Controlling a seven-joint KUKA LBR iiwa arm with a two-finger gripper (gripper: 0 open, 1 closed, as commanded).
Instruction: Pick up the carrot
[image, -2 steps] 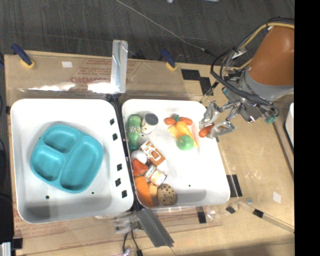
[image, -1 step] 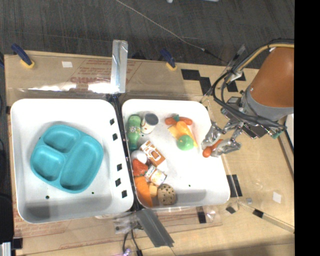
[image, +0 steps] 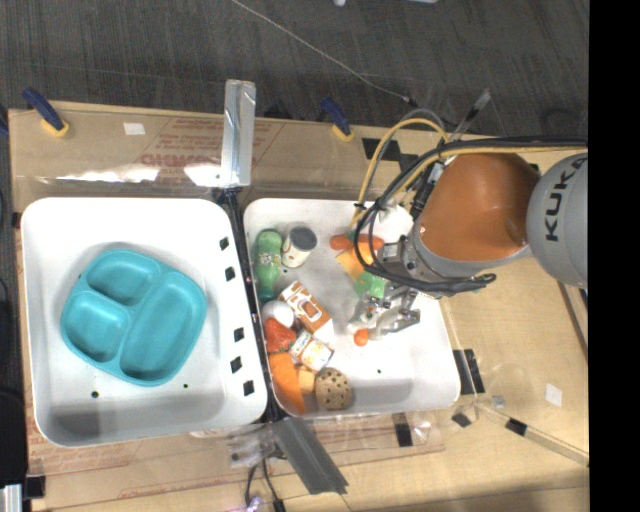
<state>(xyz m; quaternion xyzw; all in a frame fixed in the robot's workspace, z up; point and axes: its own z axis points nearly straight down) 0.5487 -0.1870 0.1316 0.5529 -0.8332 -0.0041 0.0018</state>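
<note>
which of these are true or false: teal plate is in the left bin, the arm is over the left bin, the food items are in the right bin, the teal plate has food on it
The teal plate lies in the left bin: true.
The arm is over the left bin: false, it is over the right bin.
The food items are in the right bin: true.
The teal plate has food on it: false, its compartments are bare.

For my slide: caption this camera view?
Grey KUKA arm lowers its gripper into right white bin of toy food.
</note>
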